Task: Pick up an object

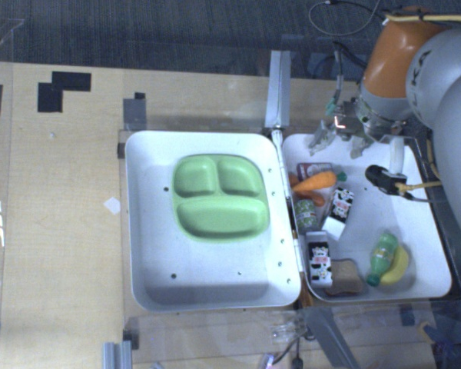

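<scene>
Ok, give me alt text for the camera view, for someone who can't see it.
The gripper hangs over the far edge of the right bin, above a carrot, small cartons, a green bottle and a banana. The left bin holds a green divided tray.

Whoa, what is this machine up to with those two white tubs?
A grey and orange robot arm reaches in from the right, with its gripper at the far edge of the right bin. It is meant to pick something up, but nothing sits between its fingers. That bin holds a jumble: a carrot, a banana, a green bottle and small cartons. The left bin holds a green divided tray.
</scene>
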`<state>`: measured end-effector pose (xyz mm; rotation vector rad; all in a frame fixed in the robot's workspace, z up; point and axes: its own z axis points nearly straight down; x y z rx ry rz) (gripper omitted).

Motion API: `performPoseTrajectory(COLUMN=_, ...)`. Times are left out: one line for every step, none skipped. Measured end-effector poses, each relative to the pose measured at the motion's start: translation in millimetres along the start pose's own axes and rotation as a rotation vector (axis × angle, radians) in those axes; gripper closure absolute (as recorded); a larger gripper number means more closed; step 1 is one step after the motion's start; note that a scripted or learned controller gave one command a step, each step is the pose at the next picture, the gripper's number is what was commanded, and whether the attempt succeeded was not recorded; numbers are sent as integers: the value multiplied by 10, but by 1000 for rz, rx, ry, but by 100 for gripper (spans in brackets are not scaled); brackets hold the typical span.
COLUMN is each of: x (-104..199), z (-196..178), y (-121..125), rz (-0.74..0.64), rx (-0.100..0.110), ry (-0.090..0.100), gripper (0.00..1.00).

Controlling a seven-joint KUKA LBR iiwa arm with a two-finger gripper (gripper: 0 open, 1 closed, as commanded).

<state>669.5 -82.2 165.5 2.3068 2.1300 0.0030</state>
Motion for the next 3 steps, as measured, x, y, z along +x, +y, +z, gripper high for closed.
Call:
performPoseTrajectory(x=-50, z=780, y=17, rz=-248, rx=-5, ry=0, gripper=0)
performPoseTrajectory(x=-35, z=651, y=40, rz=-250, rx=-13, ry=0, gripper=100)
performPoseTrajectory(x=-522, z=-25, y=-185, rz=-250, rx=-5, ry=-2, gripper=100)
